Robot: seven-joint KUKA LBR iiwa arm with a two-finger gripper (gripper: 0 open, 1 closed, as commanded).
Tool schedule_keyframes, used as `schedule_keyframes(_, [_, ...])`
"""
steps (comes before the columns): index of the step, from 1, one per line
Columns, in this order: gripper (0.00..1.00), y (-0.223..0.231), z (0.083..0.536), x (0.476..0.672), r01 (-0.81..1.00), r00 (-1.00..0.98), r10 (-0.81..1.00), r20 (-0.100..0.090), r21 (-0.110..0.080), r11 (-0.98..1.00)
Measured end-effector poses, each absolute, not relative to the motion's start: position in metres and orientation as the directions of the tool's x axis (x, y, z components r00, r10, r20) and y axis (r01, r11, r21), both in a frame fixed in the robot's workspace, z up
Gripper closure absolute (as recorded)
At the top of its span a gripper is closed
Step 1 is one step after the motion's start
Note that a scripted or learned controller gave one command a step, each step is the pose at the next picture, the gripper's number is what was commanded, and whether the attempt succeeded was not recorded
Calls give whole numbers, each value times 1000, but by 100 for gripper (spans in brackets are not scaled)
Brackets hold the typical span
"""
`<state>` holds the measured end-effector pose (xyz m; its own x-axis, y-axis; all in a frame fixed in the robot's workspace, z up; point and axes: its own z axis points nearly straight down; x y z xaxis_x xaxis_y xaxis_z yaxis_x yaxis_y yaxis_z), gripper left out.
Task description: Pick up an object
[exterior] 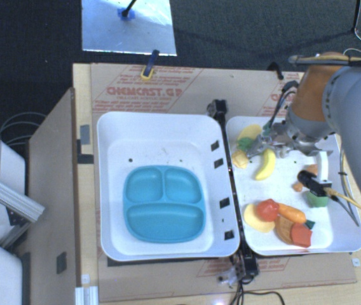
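Two white bins [107, 170], gripper [261, 146] near banana [266, 164], right bin's back-left edge.

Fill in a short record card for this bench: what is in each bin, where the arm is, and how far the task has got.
Left bin: a blue plastic plate with three compartments.
Right bin: toy food, including a yellow banana, a red tomato and an orange carrot.
Arm: grey with an orange band, over the right bin's far end.
Gripper: low beside the banana.
Task progress: nothing seen between its fingers.
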<state>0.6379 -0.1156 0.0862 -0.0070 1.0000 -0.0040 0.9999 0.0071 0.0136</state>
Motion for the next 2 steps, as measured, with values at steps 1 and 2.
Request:
schedule_keyframes(1, [100,-115,96,633,1000,-7,1000,-2,6,7])
schedule_keyframes(2, [100,-41,190,664,1000,-10,1000,1,9,10])
